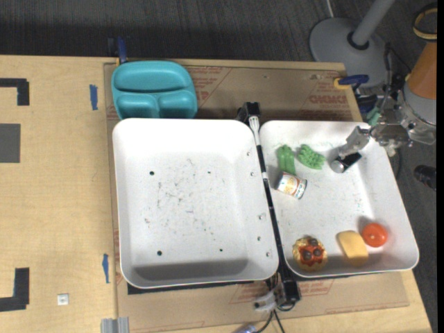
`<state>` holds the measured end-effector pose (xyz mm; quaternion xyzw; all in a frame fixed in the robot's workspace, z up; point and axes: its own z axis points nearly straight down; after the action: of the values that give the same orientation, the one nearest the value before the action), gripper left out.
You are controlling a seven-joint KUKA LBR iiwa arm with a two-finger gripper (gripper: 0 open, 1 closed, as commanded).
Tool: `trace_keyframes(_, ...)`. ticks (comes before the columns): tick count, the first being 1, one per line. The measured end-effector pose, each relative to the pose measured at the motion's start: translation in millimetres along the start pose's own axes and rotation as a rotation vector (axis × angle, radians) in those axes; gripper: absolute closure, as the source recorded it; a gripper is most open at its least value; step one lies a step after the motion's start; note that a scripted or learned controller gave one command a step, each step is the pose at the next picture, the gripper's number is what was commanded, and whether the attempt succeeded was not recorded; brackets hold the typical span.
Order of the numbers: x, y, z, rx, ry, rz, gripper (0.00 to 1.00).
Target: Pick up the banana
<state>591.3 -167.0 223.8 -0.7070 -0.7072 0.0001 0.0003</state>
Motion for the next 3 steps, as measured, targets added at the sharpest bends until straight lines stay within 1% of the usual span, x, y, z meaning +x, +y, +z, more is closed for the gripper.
trace_keyframes(1,92.1,-56.6,39.5,0.001,0.001,-0.045,0.00)
trace_keyframes(2,168.5,-101.8,39.6,0.003,0.001,0.026,0.00)
trace_keyframes(3,267.5,-105.5,74.1,0.002,0.002,-0.198,0.00)
